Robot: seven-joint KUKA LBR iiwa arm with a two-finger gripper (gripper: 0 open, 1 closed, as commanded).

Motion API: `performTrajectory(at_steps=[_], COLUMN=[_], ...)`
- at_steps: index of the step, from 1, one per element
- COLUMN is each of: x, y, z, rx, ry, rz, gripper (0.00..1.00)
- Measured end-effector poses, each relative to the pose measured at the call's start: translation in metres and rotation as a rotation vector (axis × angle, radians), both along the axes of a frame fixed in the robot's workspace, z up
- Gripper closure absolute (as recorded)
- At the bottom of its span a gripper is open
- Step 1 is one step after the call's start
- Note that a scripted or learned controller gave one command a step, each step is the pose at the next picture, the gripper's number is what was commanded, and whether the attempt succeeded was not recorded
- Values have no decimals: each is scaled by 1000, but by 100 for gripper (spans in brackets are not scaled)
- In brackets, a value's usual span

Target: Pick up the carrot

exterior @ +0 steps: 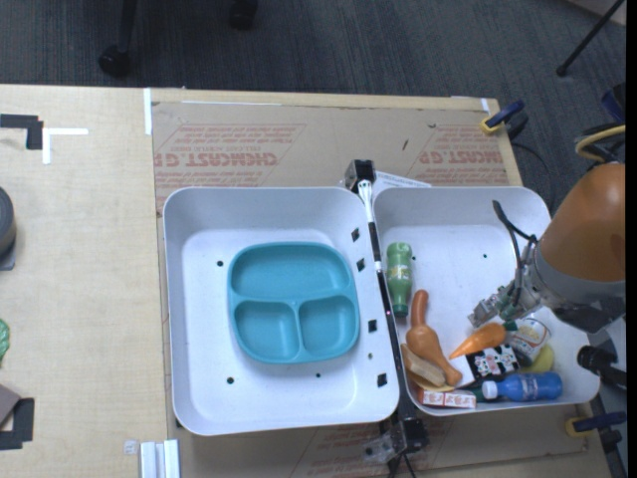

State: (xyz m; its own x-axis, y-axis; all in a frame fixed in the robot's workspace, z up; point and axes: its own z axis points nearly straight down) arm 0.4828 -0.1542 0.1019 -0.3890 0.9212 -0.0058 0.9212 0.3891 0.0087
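The carrot [476, 344] is small and orange. It lies in the right bin [448, 207] toward the near right, its pointed tip aimed left and its thick end to the right. My gripper [495, 312] hangs low at the end of the grey arm with the orange band, just above and behind the carrot's thick end. Whether it touches the carrot is unclear from this angle.
Around the carrot lie a brown gourd-shaped toy [426, 342], a green bottle [399, 275], a blue bottle [523, 387], a yellow item [540, 357] and a black card [493, 364]. The left bin [199, 227] holds a teal divided plate [294, 302].
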Motion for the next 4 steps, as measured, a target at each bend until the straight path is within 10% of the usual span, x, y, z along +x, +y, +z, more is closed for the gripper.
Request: performTrajectory(at_steps=[1,2,3,4], x=[9,9,-5,-3], y=[47,47,22,21], z=[21,21,-11,-2], rx=[3,3,4,2], ry=[7,7,12,8], rz=[-414,-416,-140,-146], gripper=[100,0,0,100])
